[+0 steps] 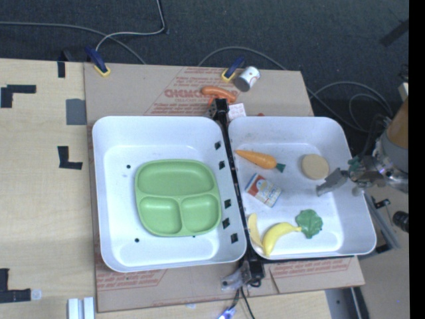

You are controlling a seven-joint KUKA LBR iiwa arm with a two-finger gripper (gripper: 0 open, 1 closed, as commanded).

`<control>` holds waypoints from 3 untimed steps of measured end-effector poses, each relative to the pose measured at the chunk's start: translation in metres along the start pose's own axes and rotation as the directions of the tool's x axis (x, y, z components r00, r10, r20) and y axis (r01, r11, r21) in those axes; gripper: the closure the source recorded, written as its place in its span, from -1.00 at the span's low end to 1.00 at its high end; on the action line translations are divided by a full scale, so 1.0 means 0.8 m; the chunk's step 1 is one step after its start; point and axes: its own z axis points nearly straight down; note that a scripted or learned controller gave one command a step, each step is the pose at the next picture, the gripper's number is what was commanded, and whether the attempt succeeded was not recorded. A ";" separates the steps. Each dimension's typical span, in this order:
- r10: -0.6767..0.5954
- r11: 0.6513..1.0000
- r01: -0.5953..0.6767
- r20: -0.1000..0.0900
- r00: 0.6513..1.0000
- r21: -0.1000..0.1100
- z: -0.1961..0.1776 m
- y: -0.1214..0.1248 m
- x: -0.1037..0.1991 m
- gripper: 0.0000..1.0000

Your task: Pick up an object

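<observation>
Grey end effector (340, 180) at right bin (332, 130) rim, holding nothing, near tan disc (314, 166)

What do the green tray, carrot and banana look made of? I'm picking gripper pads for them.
Green tray: looks like moulded plastic, matte with a soft sheen, rounded compartments. Carrot and banana: probably toy plastic, given their flat, uniform colour and smooth surfaces; too small to rule out rubber or foam.
</observation>
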 end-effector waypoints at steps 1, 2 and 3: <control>-0.003 1.000 0.003 0.004 1.000 -0.011 0.142 0.107 -0.012 -1.00; -0.003 1.000 0.003 0.002 1.000 -0.008 0.143 0.176 0.022 -1.00; -0.002 1.000 0.002 0.002 1.000 -0.006 0.144 0.209 0.051 -1.00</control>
